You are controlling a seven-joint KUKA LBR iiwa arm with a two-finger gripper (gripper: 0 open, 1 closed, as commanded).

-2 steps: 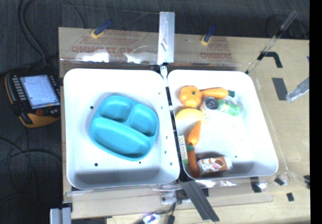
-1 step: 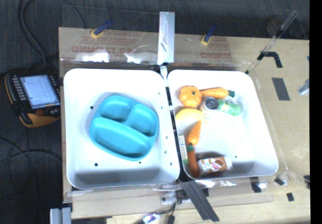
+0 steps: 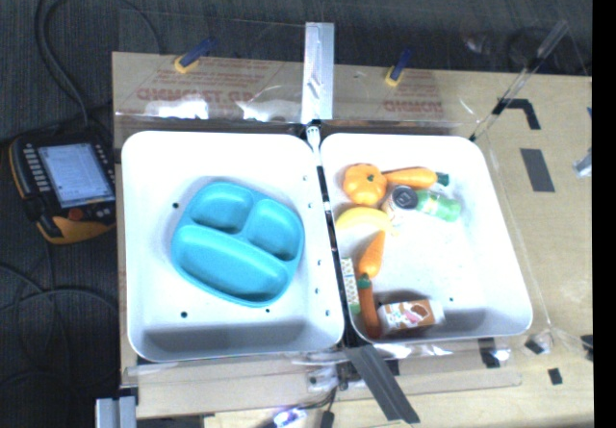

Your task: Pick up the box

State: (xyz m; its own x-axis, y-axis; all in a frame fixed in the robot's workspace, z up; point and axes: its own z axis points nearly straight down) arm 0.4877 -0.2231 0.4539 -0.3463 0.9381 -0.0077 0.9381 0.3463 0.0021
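Observation:
The box [image 3: 410,314] is a small brown carton with a red and white label. It lies on its side against the front wall of the right bin [image 3: 491,263]. A carrot [image 3: 365,306] touches the box's left end, in the bin's front left corner.
The back left of the right bin holds an orange fruit [image 3: 363,182], a carrot [image 3: 410,175], a green bottle [image 3: 429,202], a yellow fruit [image 3: 358,220] and another carrot [image 3: 372,253]. A blue divided plate [image 3: 237,241] lies in the left bin [image 3: 154,320]. A teach pendant [image 3: 63,181] sits off the bench at left.

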